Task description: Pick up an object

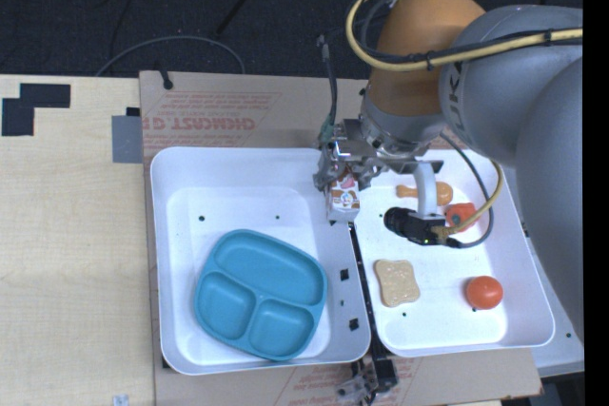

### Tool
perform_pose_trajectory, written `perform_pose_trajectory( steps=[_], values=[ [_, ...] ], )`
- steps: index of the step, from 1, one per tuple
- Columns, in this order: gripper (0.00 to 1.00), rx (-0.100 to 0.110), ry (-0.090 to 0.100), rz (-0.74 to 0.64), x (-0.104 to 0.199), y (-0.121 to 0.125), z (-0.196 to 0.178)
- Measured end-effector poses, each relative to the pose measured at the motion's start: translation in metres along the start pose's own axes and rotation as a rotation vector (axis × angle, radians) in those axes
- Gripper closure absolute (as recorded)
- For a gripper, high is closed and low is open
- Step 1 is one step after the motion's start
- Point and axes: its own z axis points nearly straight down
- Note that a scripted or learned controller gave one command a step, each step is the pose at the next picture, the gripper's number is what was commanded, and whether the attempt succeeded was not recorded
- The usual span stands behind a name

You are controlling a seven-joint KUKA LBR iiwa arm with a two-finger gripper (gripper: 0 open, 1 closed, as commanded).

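Gripper [343, 174] above the bins' divider | clenched on small carton [344, 199] | blue tray [259, 292] in left bin [171, 204]

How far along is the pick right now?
Done: the pincer is up at the far end of the divider between the two white bins, with a small white-and-brown packet between its fingers. In hand: carrying that packet. Left: confirming the grip lasts. The tan toast-shaped toy, red tomato and blue divided plate lie untouched.
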Motion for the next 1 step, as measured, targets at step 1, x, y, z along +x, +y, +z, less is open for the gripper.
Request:
perform_pose_trajectory(
  steps=[1],
  values=[
    [1.0, 0.001, -0.001, 0.0, 0.0465, -0.0036, -0.0028]
  ],
)
